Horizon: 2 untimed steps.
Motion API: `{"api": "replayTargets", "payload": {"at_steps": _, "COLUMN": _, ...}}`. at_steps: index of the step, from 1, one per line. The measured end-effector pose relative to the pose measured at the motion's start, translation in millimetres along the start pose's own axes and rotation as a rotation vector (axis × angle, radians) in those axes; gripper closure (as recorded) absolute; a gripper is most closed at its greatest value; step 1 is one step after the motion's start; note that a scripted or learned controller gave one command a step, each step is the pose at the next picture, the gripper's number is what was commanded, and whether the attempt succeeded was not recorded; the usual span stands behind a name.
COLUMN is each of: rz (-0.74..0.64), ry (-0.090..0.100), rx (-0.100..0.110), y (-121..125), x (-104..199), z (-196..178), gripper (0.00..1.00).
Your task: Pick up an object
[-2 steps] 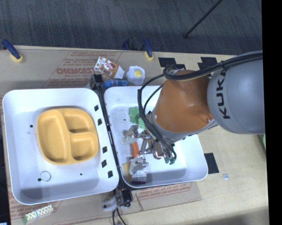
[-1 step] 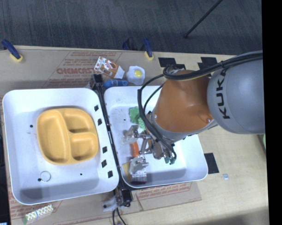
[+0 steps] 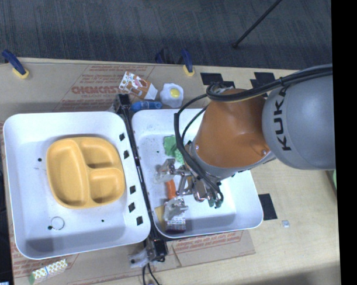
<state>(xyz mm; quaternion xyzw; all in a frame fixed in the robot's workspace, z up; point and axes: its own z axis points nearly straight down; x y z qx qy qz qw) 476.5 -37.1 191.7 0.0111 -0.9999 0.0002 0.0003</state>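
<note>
Over the right bin [image 3: 245, 215], the gripper [image 3: 175, 189] hangs with its opening impossible to judge, just beside a small orange piece [image 3: 170, 186] that looks light, stiff, best pinched across its narrow sides.

A yellow divided tray [image 3: 85, 170] lies in the white left bin [image 3: 19, 191]; the arm [image 3: 236, 134] is grey and orange.

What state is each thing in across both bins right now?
Yellow tray: upright in the left bin, compartments bare.
Tool: low in the right bin, among small objects.
Green item: lying in the right bin, partly under the arm.
</note>
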Motion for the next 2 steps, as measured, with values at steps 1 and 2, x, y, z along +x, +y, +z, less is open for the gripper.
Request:
{"api": "replayTargets", "payload": {"at_steps": 1, "rz": 0.000, "ry": 0.000, "rx": 0.000, "y": 0.0, "x": 0.0, "z": 0.0, "gripper": 0.00}}
{"api": "replayTargets", "payload": {"at_steps": 2, "rz": 0.000, "ry": 0.000, "rx": 0.000, "y": 0.0, "x": 0.0, "z": 0.0, "gripper": 0.00}}
